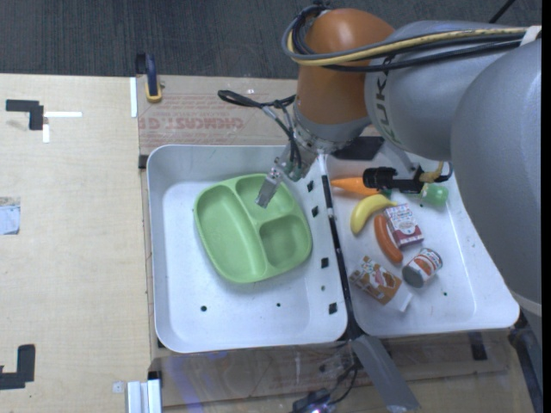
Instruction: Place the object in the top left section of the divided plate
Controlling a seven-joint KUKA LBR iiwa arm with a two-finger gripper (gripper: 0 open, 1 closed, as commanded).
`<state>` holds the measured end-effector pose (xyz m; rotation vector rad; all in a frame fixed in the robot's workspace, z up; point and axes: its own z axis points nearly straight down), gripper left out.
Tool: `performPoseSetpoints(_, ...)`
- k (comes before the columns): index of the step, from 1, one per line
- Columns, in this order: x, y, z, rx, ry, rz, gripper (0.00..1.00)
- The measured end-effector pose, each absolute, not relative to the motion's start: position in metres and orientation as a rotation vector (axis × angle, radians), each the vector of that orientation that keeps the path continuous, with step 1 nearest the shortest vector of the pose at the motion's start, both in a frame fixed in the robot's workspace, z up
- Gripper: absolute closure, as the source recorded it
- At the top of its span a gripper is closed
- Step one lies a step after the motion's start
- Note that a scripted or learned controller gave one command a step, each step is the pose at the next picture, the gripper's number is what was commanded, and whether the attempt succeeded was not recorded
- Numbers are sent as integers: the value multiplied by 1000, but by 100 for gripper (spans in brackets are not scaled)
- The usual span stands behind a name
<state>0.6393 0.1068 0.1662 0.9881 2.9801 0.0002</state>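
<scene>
A green divided plate (232, 231) lies in the left white bin (176, 308). It has one long section on its left and two smaller ones on its right. My gripper (268, 191) hangs over the upper small section, close to the plate's far right rim and next to the wall between the bins. I see no object under or in it. The arm's orange band (344, 54) and grey body fill the upper right. They hide the far part of the right bin.
The right bin (482, 308) holds a carrot (353, 183), a banana (368, 211), a green item (436, 196), a red and white carton (402, 226), a sausage (387, 243), a small can (422, 268) and a snack packet (376, 280). A cardboard sheet (207, 119) lies behind the left bin.
</scene>
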Motion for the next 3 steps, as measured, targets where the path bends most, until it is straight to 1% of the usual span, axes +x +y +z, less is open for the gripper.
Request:
performPoseSetpoints(1, 647, 96, 307, 825, 3028, 0, 0)
performPoseSetpoints(2, 580, 91, 256, 1118, 2936, -1, 0)
performPoseSetpoints(3, 635, 114, 149, 849, 3023, 0, 0)
